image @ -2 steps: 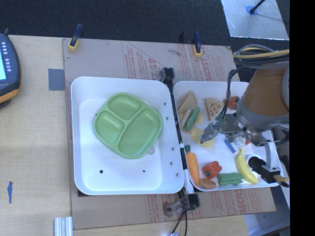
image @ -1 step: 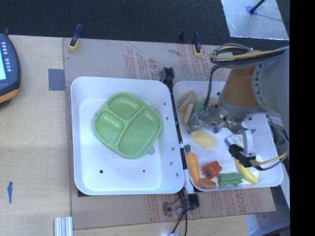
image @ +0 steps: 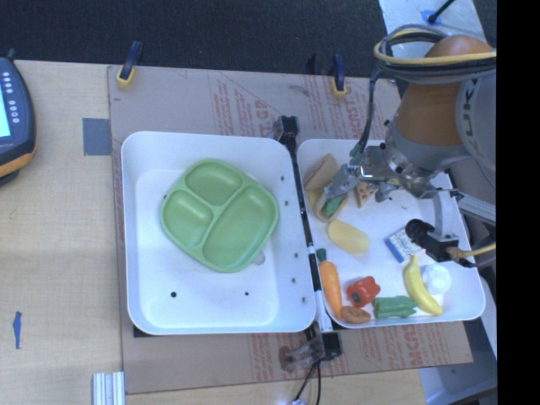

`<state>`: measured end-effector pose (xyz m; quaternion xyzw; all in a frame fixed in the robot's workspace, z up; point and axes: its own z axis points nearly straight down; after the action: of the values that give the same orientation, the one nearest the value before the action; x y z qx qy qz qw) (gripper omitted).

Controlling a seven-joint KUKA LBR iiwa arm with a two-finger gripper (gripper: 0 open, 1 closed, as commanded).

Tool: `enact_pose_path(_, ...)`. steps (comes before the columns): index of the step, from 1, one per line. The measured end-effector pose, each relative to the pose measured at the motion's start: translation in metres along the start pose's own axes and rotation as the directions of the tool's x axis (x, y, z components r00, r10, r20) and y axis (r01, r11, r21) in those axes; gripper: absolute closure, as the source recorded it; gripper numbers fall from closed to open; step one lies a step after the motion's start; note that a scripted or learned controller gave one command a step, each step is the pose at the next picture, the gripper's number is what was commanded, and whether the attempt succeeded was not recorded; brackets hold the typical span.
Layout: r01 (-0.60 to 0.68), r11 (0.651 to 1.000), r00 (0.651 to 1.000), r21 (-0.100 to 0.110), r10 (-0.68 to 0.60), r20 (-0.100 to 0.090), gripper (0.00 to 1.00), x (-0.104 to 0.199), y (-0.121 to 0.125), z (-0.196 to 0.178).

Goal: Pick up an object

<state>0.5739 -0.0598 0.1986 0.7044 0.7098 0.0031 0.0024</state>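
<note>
A small green-and-tan toy item (image: 333,199), too blurred to be named, is seen at the upper left of the right bin (image: 472,306), above a yellow lemon-like piece (image: 348,237), with the claw (image: 344,186) lowered onto it, its spread undeterminable, so closing and lifting are judged next.

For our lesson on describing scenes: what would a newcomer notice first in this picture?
First, the green divided plate lying alone in the left bin. Next, the grey arm with its orange band reaching in from the right, its pincer low over the upper left part of the right bin. Then the bright toy food there: a carrot, a red pepper and a banana near the front.
</note>
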Motion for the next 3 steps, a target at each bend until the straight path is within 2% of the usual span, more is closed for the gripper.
enact_pose_path(1, 0.002, 1.000, 1.000, 0.009, -0.002, 0.002, 0.00, 0.051, 0.014, 0.007)
enact_pose_path(2, 0.000, 1.000, 1.000, 0.015, 0.000, 0.001, 0.00, 0.076, -0.004, 0.007)
enact_pose_path(3, -0.007, 1.000, 1.000, 0.014, 0.007, 0.002, 0.00, 0.045, -0.007, 0.007)
